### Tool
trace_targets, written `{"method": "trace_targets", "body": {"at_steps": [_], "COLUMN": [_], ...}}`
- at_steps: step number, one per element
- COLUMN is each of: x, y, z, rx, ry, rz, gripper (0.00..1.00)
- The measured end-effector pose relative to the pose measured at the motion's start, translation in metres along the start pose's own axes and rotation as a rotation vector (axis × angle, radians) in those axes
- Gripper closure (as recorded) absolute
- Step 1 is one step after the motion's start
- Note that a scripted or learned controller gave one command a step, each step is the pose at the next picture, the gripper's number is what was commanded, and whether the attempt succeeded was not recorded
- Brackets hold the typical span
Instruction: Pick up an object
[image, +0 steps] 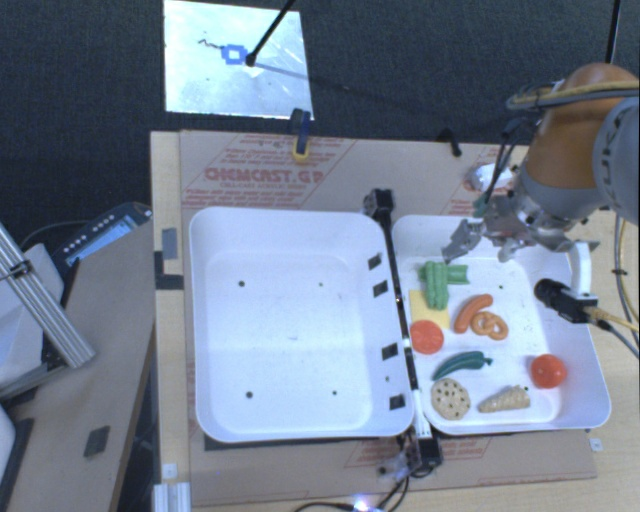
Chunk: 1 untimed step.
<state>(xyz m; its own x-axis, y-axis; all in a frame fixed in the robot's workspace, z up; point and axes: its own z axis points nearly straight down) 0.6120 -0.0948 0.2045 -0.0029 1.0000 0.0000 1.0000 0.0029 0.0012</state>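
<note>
Just below pincer (463, 240), nearly under its tips: green toy (437, 281), likeliest pick, lying in upper-left part of right bin (600, 400). Pincer state: can't tell, fingers too small and blurred vs. bin floor to judge spread or closed; nothing seen between them. Risks from here: green toy sits close to bin's left wall and divider, so a descent slightly off to that side could clip the wall or shove the toy against it; yellow piece (426, 303) just below toy and red disc (427, 338) further down could get dragged along or caught in same grasp; grip along the length rather than across probably slips off. Long axis of green toy: roughly up-down in view, slight tilt, w/ a short stub pointing right toward orange sausage (473, 311) and pretzel (489, 324). Best closing direction, as judgement: across the narrow width, i.e. left-right. Further below pincer, well apart: green pepper (462, 362), cookie (450, 398), tomato (547, 370). Left bin (290, 320) well off to pincer's left.
</note>
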Motion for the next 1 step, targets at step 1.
{"method": "trace_targets", "body": {"at_steps": [1], "x": [0.011], "y": [-0.0274], "z": [0.1124], "rx": [-0.001], "ry": [0.0], "rz": [0.0], "gripper": [0.0]}}
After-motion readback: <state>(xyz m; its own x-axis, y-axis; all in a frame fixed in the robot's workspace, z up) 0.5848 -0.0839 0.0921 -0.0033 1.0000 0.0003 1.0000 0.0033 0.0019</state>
